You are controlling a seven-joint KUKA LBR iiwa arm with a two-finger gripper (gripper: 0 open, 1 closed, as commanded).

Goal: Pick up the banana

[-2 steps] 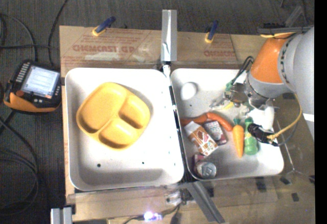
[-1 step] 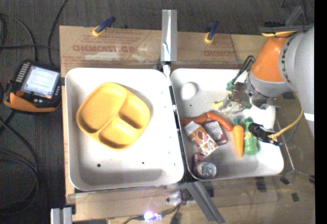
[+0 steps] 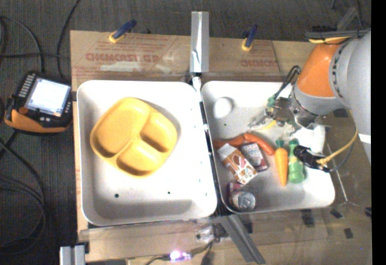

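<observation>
Hand [image 3: 278,114] over right bin [image 3: 271,203] | banana not discernible | carrot [image 3: 281,165] below hand

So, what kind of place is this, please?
Probably a robot lab test bench: two white bins clamped on a board, a teach pendant on the floor, and toy food such as a carrot.
</observation>
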